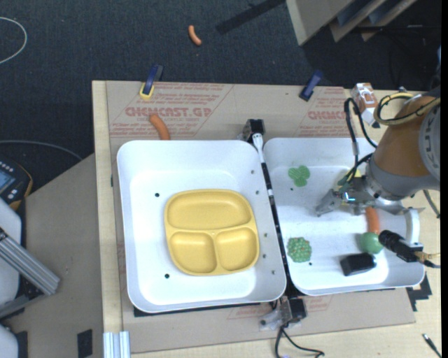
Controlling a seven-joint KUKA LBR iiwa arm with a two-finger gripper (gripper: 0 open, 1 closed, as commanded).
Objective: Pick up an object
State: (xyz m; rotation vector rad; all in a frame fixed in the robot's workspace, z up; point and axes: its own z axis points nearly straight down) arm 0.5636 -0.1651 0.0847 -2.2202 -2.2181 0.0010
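Gripper [329,204] is hovering low in the right white bin [318,276], jaws apparently parted and grasping nothing, between two bumpy green toy clusters, one above [299,175], one below [299,249]; both are looking light, rigid, knobbly, best pinched across the middle

A dark blue-grey carpeted floor [84,42] lies beyond the bench on the far side from the tool, with a small orange piece [194,34] lying loose on it and a thin pale cable [15,28] looping at its far corner. The bench top is a tan board [210,105] printed with faded red lettering, held at its back edge by two blue clamps [150,80], well away from the tool. Across the bench from the tool stands a silver aluminium rail [28,266], and behind the tool a beige piece of furniture [329,17] rises at the top.
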